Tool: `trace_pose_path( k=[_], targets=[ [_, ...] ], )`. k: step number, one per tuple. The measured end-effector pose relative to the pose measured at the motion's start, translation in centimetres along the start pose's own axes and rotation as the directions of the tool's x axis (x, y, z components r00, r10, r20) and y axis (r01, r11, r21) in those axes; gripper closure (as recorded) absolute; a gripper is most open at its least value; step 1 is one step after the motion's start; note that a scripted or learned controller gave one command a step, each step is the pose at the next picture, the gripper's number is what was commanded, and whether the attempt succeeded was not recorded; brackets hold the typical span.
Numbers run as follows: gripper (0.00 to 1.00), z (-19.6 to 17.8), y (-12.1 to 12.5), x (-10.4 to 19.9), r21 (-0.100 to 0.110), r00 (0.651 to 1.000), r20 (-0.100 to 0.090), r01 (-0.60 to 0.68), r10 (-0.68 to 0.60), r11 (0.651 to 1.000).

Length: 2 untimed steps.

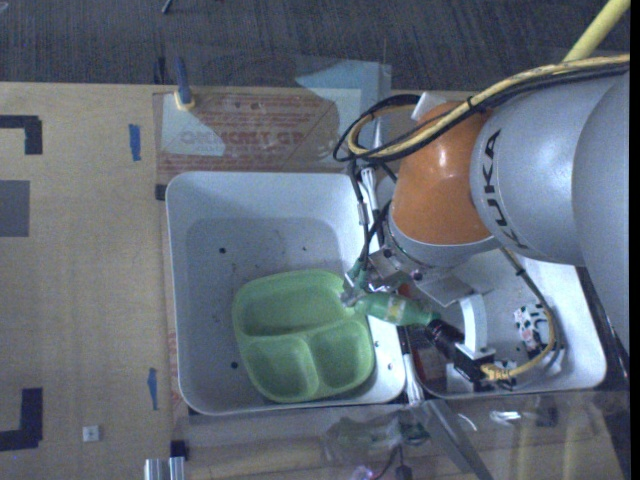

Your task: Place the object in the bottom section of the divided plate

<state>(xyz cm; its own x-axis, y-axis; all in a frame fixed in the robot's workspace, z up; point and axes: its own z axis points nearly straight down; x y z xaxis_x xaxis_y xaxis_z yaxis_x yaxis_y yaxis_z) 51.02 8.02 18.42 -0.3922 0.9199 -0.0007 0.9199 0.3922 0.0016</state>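
Green object (398, 310): small, elongated, perhaps bottle-shaped, slanted across the wall shared by the two bins, pale end right at the right rim of the divided plate (300, 340). Not yet inside any section. Close under the gripper (362, 290), though whether clamped, merely touched or lying free cannot be told; too much shadow and wrist in the way to say if the gripper is wide or narrow.

Divided plate: light green, flat on the floor of the left bin (200, 268), pushed toward that bin's lower right corner. One large section on the upper side, two smaller ones along the lower edge, all three bare. Probably kept near the shared wall to shorten the reach from the right.

Arm (540, 168): in from the right, orange band above the wrist, hanging over the right bin (585, 363), black and yellow cables (420, 138) looped above. Likely mid-transfer, with a carry down and to the left toward the lower sections left to do.

Around the bins, pale wooden tabletop (80, 268) with blue tape marks.
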Motion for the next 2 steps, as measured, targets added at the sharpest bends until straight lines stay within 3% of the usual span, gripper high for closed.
trace_pose_path(
  k=[1, 2],
  targets=[
    [1.0, -1.8, -1.1, 1.9, 0.001, 0.998, 0.0, -0.057, 0.057, 0.998],
    [1.0, -3.3, 0.9, 5.1, 0.001, 0.993, 0.0, -0.116, 0.116, 0.993]
  ],
)
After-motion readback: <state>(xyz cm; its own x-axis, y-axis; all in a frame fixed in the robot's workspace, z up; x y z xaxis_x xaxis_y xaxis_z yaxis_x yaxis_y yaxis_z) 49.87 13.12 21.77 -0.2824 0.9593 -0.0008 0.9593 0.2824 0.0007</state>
